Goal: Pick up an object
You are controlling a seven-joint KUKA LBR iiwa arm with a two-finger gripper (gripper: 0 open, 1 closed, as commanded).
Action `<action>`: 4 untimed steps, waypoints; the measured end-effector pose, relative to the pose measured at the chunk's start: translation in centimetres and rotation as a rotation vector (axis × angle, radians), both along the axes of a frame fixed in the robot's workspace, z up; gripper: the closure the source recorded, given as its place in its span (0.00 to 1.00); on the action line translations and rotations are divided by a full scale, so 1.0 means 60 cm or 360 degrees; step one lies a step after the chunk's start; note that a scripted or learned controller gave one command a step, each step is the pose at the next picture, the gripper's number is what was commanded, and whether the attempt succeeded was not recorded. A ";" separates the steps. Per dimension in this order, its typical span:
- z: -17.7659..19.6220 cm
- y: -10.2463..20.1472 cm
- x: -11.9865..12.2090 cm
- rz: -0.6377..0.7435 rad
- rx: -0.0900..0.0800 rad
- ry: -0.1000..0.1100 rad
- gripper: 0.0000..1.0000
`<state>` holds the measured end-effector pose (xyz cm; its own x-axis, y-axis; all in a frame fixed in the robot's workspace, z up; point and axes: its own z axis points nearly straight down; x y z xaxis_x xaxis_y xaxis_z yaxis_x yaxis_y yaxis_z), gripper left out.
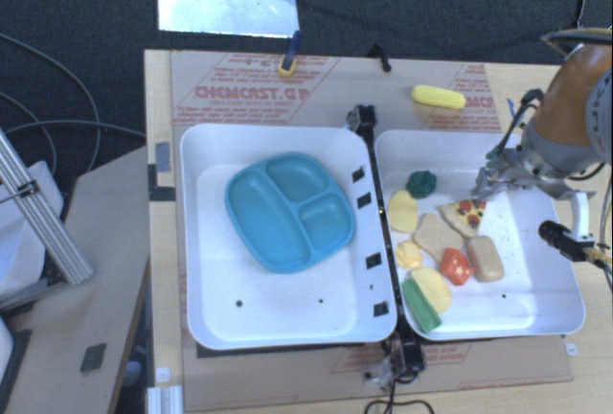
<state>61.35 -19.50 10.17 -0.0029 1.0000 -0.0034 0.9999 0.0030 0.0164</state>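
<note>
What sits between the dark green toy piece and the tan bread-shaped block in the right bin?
In the camera view, the pizza-slice toy lies between the dark green toy piece and the tan bread-shaped block, with the gripper just above it.

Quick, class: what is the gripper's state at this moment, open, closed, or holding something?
Gripper: cannot be told; it sits low in the right bin, just above the pizza slice toy, with nothing seen held.
</note>
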 end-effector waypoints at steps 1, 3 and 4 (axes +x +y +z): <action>-0.002 0.000 -0.001 -0.0001 0.0001 0.0003 0.00; -0.024 0.107 -0.125 0.0008 0.0003 0.0012 0.00; -0.024 0.152 -0.006 0.0010 0.0004 0.0010 0.00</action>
<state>61.01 -10.36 8.72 -0.0091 1.0000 -0.0006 0.9999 0.0091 0.0103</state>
